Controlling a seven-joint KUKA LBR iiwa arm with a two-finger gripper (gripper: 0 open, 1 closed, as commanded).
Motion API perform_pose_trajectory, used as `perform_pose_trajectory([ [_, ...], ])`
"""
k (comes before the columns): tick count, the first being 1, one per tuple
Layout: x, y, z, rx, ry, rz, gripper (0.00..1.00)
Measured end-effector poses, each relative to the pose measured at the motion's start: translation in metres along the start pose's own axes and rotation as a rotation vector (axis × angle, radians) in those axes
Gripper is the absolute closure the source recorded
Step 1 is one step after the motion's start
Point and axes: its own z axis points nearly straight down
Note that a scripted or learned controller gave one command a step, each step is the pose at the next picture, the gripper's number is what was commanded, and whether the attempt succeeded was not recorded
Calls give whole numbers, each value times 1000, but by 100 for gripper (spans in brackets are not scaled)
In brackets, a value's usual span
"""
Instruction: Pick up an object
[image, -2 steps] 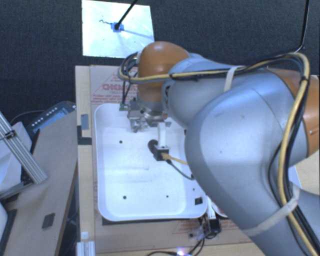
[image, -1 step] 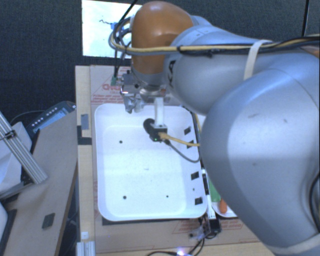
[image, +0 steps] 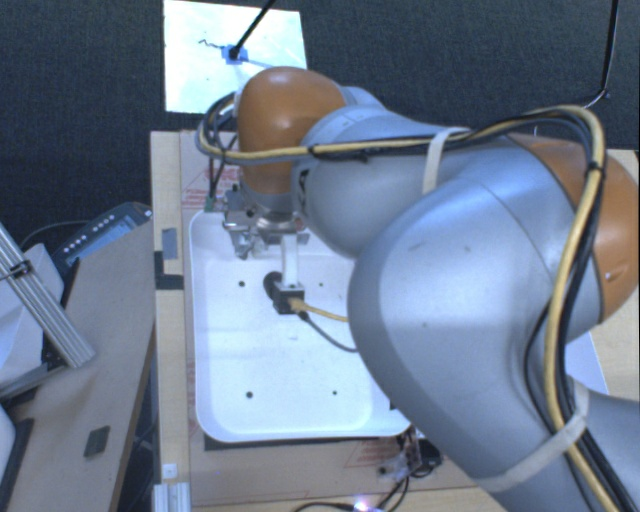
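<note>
so the gripper (image: 255, 238) hangs over the back edge of the left bin (image: 230, 400), the arm (image: 470, 300) stretched across from the right side of the bench (image: 168, 175). a paper sheet (image: 200, 70) lies beyond the bench's back edge

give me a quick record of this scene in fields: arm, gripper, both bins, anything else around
arm: grey arm reaches in from the right and covers much of the view
gripper: gripper sits over the far part of the left bin, pointing down
left bin: white left bin, its floor showing bare white with small dark dots
right bin: right bin mostly hidden behind the arm
bench: tan bench under the bins
other: white sheet of paper beyond the bench
</note>
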Motion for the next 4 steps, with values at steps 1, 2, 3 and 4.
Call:
perform_pose_trajectory([
  [1,-1,-6,-6,-4,1,3,100],
  [2,-1,-31,29,-2,0,5,100],
  [3,0,-49,4,-3,1,6,100],
  [4,2,-137,-56,-1,3,2,100],
])
